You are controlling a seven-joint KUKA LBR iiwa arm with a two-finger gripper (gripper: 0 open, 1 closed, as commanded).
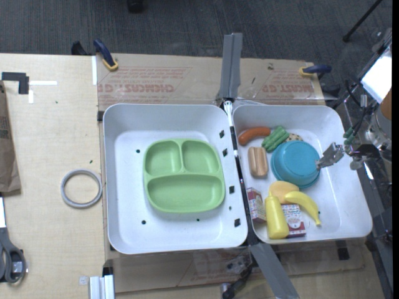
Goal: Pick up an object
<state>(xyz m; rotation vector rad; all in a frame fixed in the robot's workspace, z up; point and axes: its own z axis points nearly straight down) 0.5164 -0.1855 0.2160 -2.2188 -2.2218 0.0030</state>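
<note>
Gripper point(328, 156) reaches in over the right side of the right bin point(349, 212), its tip just beside the right rim of the blue bowl point(296, 162); whether it touches the bowl, and whether it is open or closed, cannot be told from this angle

Far to its left, out on the bench, lies a grey tape ring point(81, 187). Nearer, but still well to the left of the gripper, sits the left bin point(118, 185) with a green divided plate point(184, 175) flat in its middle.

The rest is in the gripper's own bin. A hot dog in a bun point(257, 161) lies on the far side of the bowl from the gripper, and a bare red sausage point(254, 134) lies above it in the view, toward the back wall. A green toy point(275, 138) rests just beside the sausage and against the bowl's upper left rim. Below and to the left of the gripper, a yellow bottle point(276, 217) lies toward the front wall. A banana point(305, 203) curves just to its right, near the bowl's lower rim. A red-and-white packet point(296, 222) is tucked between bottle and banana
</note>
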